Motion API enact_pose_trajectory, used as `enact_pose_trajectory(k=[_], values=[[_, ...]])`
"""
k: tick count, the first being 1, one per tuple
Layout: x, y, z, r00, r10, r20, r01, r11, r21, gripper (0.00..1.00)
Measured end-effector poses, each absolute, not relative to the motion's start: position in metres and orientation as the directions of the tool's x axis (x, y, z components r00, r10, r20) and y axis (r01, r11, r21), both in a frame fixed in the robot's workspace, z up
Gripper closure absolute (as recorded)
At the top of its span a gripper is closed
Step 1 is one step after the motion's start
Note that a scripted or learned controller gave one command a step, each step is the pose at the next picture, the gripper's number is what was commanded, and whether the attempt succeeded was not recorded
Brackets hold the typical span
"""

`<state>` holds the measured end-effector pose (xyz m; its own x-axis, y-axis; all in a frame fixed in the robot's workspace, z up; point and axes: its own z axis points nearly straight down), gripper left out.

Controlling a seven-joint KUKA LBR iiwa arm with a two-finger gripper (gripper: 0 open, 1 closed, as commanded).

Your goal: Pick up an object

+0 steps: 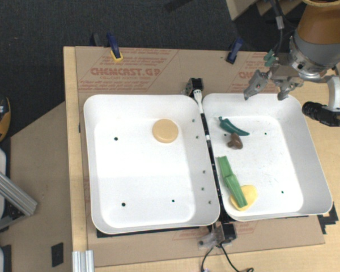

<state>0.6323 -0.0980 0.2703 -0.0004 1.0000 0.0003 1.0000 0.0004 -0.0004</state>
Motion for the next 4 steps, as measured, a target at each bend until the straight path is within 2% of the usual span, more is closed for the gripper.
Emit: enact_pose_trajectory(k=[1, 2, 3, 4], values=[[0.608, -0.097, 0.158, 0.001, 1.0, 0.002, 1.0, -0.001, -0.007, 0.0], [0.624, -0.1, 0.122, -0.001, 1.0, 0.0, 1.0, 0.001, -0.004, 0.0], [0.611, -0.094, 0.083, 0.001, 1.0, 0.001, 1.0, -0.001, -0.005, 0.0], [0.613, -0.094, 0.096, 0.001, 1.0, 0.0, 1.0, -0.001, 0.001, 1.0]])
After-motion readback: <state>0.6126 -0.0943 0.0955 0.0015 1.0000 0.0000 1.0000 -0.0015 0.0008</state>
